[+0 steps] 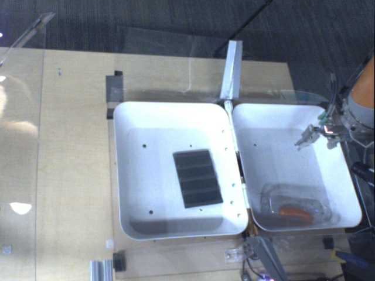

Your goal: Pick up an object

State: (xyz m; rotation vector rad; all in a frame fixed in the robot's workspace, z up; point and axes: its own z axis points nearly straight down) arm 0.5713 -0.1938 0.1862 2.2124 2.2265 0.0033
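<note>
I see the clear plastic object (pixel 296 208) lying in the right bin (pixel 275 157), close to its near wall. It looks like a transparent bottle or container on its side, and there is something orange-red inside or under it; I cannot say exactly which. It rests on the bin floor and nothing touches it.

The gripper (pixel 316 136) is in the same bin, but at the far right part, well apart from the clear object. It hangs above the bin floor near the right wall. I can see two thin fingers pointing toward the left and a little downward, with a gap between them, so I judge the tool to be released. No thing is between the fingers. Behind the gripper the grey wrist continues to the right, and the orange band (pixel 364 86) of the arm shows at the right edge.

In the left bin (pixel 135 157) a dark flat rectangular object (pixel 197 178) with ribs across it lies near the middle, turned a little to a slant. The two bins stand side by side and touch along their inner walls. A grey metal bar (pixel 231 69) stands on the wooden bench (pixel 58 157) at the far side, just where the bins meet.
</note>
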